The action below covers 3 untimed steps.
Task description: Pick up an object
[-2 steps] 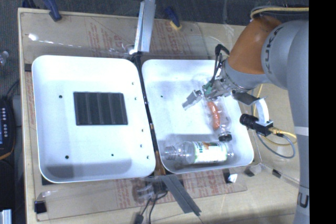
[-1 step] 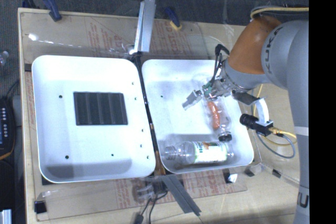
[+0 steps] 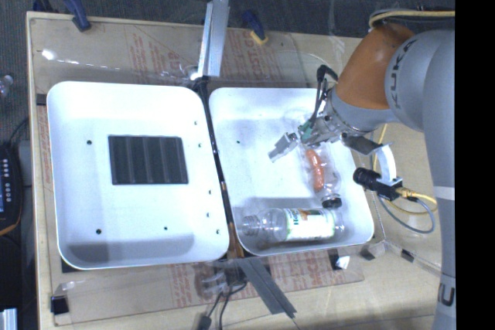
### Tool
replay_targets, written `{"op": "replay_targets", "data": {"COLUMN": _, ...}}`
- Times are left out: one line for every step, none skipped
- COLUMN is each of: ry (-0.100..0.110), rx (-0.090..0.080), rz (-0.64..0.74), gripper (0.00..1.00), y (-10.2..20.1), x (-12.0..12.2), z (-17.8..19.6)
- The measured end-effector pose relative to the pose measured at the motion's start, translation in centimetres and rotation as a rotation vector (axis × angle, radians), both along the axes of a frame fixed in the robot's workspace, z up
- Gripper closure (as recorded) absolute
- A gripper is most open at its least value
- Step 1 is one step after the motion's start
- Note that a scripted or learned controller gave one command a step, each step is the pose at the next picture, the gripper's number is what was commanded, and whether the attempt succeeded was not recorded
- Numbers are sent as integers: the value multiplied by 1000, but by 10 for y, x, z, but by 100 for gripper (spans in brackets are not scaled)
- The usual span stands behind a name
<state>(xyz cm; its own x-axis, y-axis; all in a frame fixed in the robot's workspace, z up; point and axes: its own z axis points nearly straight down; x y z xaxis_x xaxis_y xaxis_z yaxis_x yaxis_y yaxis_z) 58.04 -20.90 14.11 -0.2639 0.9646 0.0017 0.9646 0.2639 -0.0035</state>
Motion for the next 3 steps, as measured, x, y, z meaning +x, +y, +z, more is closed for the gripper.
{"op": "replay_targets", "data": {"ry": 0, "rx": 0, "rz": 0, "gripper": 0, "y": 0, "x": 0, "z": 0}}
{"op": "replay_targets", "data": {"ry": 0, "rx": 0, "rz": 0, "gripper": 0, "y": 0, "x": 0, "z": 0}}
{"op": "replay_targets", "data": {"ry": 0, "rx": 0, "rz": 0, "gripper": 0, "y": 0, "x": 0, "z": 0}}
